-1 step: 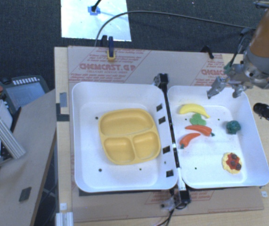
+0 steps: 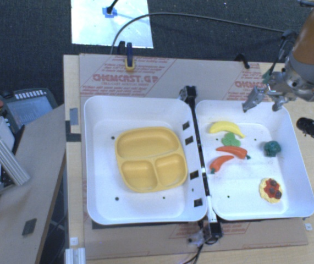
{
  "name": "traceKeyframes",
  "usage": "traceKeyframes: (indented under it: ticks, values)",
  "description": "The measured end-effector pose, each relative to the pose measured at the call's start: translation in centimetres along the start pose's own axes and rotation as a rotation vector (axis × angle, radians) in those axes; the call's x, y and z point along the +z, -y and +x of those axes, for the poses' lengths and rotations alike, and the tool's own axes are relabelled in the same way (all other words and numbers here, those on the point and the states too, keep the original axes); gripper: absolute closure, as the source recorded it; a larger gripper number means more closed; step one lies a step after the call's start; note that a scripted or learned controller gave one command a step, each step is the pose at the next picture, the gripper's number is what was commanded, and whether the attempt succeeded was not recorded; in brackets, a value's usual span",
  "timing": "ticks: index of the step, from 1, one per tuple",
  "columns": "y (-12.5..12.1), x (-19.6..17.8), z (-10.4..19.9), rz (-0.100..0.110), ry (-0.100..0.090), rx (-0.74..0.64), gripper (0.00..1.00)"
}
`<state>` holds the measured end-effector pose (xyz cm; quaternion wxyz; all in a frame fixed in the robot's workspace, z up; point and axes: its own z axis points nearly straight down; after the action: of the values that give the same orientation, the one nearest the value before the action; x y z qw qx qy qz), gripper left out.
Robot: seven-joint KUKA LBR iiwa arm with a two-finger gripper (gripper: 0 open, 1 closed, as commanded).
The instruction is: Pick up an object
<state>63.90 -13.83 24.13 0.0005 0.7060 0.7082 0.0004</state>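
Camera view from above takes in both white bins, and the gripper [image 2: 265,100] hangs over the far edge of the right bin [image 2: 294,147], its two fingers spread apart with nothing between them. Below it in that bin lie a yellow toy banana [image 2: 226,127], a green leafy vegetable [image 2: 231,139], two orange-red toy carrots or peppers [image 2: 232,151] [image 2: 221,162] just beside it, a dark green broccoli-like piece [image 2: 271,147] off towards the arm's side, and a small toy pizza [image 2: 270,190] at the near end, well apart from the rest. The left bin [image 2: 99,147] carries a yellow divided tray [image 2: 148,158] with three compartments. None of the toys touches the gripper.
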Motion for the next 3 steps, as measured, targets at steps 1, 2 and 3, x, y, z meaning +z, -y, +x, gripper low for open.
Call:
traceKeyframes:
  ticks: [1, 2, 3]
  values:
    - [0.4, 6.2, 0.0, 0.005, -0.001, 0.002, 0.0]
    - [0.2, 12.5, 0.2, 0.005, -0.001, 0.002, 0.0]
    - [0.2, 15.8, 0.3, 0.002, 0.0, 0.002, 0.0]
